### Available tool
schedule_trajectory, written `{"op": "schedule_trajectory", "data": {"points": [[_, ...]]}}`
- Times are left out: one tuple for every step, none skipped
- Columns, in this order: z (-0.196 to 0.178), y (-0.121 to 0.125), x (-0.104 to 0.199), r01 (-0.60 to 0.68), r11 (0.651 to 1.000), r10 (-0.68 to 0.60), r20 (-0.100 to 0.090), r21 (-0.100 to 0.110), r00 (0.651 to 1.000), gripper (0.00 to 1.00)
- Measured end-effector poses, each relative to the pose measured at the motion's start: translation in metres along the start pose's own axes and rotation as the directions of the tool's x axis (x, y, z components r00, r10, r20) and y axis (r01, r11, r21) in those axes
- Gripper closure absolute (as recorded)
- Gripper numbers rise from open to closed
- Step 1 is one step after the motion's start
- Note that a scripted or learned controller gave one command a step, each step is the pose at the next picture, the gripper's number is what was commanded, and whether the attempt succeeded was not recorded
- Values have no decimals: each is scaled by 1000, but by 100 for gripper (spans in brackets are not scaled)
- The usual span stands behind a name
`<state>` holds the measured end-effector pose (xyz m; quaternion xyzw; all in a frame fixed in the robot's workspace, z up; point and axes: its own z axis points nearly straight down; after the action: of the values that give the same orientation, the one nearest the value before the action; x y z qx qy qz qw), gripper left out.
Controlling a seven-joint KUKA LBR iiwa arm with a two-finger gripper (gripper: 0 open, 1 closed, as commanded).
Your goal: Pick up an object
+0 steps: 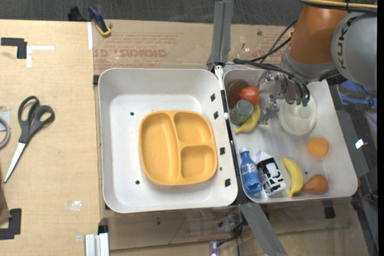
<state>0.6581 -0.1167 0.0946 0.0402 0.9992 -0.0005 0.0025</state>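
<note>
My gripper hangs low over the back of the right bin, under the orange wrist band. It is just left of a white bowl and just right of a red ball-shaped fruit. Below the red fruit sit a grey can and a small banana. Nothing shows as held. An orange lies further forward. At the front are a blue bottle, a black-and-white box, a second banana and an orange-brown pear-shaped fruit.
The left bin holds a yellow divided plate. Scissors lie on the bench at far left. A grey divider post stands between the bins at the back. Cables trail from the arm over the right bin's back edge.
</note>
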Motion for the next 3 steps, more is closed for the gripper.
{"op": "schedule_trajectory", "data": {"points": [[2,0,104,-74,997,74,-3,-1,997,0],[2,10,139,-158,987,158,-3,0,987,0],[-3,18,14,-233,972,233,1,0,972,0]]}}
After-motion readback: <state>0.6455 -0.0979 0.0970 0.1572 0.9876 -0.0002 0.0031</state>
